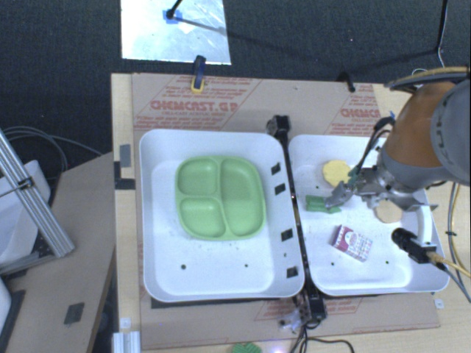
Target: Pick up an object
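- Looking down on the table (243,90), you see two shallow white bins side by side: the left bin (158,219) and the right bin (368,274).
- You find a pale green divided plastic plate (221,197) lying flat in the left bin.
- In the right bin you have a round yellow disc (336,172), a small green block-like object (318,204) and a small pink-and-white printed carton (352,243), each apart from the others.
- The grey arm with its orange band (416,134) reaches in from the right over the right bin.
- The gripper (340,195) sits just above the green object, touching or nearly so; you cannot tell whether it is released or clenched.
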`<act>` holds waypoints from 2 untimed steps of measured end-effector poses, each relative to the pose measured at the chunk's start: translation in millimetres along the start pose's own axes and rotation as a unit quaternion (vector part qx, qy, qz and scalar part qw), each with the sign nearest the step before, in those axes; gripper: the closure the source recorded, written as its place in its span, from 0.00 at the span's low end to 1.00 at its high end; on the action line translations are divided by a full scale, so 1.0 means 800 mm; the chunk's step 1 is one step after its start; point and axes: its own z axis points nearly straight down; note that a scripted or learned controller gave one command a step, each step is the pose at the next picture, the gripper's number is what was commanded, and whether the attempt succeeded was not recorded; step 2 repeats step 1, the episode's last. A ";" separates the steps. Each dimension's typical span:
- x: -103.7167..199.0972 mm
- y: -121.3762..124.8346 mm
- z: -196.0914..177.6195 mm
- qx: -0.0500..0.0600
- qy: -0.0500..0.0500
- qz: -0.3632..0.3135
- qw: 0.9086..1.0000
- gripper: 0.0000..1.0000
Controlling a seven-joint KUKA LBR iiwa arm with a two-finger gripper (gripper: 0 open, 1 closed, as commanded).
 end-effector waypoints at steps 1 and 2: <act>-0.021 -0.056 0.052 0.003 0.001 0.001 1.000 0.00; -0.021 -0.056 0.052 0.003 0.001 0.001 1.000 0.00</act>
